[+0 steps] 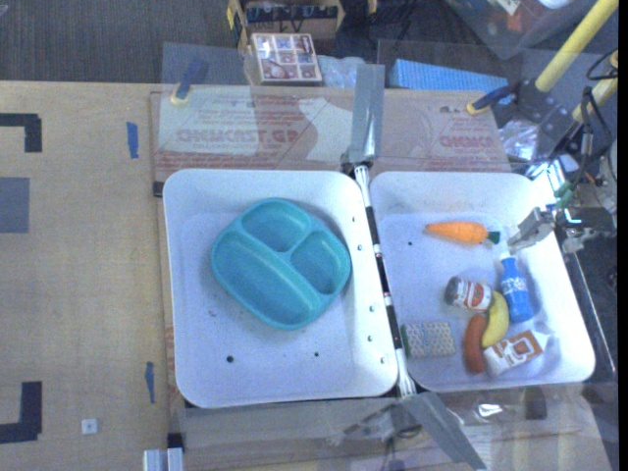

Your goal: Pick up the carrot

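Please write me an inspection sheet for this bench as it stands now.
Surface: two white bins; left bin holds a teal divided plate.
Job's things: carrot lies free in the right bin.
Clutter: blue bottle, small jar, banana, hot dog, carton, grey sponge.
Grippers: gripper right of the carrot, apart.
Cables: nothing seen.
Surroundings: cardboard box behind.

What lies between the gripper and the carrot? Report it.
Camera view: only bare white floor of the right bin lies between the gripper and the carrot.
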Controlling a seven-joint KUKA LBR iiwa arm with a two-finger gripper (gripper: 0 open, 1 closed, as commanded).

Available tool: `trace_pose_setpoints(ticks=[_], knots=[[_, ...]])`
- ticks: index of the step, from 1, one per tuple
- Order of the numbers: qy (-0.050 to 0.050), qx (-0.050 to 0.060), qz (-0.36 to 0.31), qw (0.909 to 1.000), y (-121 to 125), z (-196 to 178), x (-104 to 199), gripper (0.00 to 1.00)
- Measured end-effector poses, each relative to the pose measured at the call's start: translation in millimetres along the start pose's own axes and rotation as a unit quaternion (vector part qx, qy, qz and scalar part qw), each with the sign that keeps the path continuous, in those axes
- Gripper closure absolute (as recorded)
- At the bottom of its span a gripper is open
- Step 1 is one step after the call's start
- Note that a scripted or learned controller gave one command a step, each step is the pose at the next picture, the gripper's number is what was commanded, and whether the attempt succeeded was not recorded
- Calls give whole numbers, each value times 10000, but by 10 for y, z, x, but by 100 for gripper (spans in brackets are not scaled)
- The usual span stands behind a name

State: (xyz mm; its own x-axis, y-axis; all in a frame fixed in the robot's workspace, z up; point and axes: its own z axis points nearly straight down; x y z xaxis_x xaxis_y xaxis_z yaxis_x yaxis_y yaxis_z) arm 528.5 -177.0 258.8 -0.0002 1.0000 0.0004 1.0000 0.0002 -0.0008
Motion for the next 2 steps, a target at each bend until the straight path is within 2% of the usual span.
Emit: trace_pose_setpoints(ticks=[1,2], knots=[[-7,-11,565,9984,745,1164,-87,0],[-1,-3,-1965,9805,922,1645,-119,0]])
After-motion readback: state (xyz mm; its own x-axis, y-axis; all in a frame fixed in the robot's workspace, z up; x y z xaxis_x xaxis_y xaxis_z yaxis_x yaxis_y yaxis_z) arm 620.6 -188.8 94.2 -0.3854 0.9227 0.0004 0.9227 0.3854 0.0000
